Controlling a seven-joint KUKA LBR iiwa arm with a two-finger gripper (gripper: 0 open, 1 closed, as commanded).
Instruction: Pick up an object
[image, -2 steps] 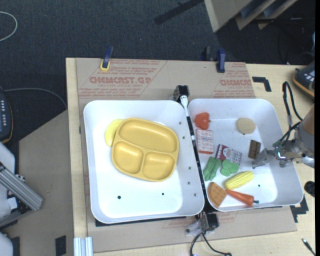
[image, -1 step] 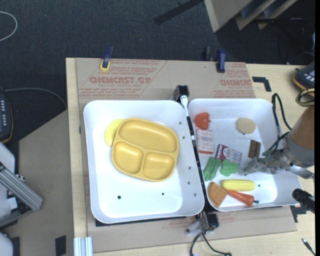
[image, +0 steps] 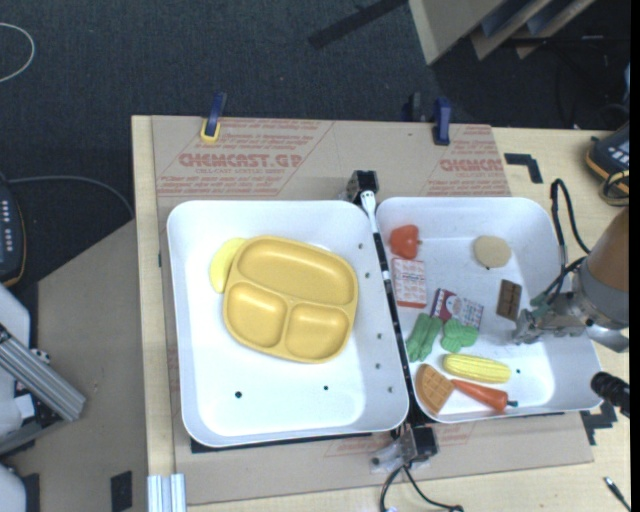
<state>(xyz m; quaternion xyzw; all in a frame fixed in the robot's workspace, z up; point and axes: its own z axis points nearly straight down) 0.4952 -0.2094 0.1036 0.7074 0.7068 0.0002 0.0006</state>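
My gripper (image: 528, 328) sits low over the right part of the right bin (image: 540, 215), just right of a small brown bar (image: 509, 298). Nothing shows in its grasp. Close by on its left lie a yellow corn cob (image: 477, 368), an orange carrot (image: 481, 395) and a green vegetable (image: 460, 334). A tan round biscuit (image: 491, 251) rests toward the bin's far side. A red tomato-like piece (image: 404, 240), a red and white packet (image: 408, 282) and a second small packet (image: 458, 308) lie along the bin's left half.
The left bin (image: 200, 400) holds a yellow divided plate (image: 290, 298) with a yellow piece (image: 222, 264) tucked under its left edge. An orange waffle-like wedge (image: 432, 388) lies at the right bin's near corner. The grey arm (image: 610, 275) enters from the right.
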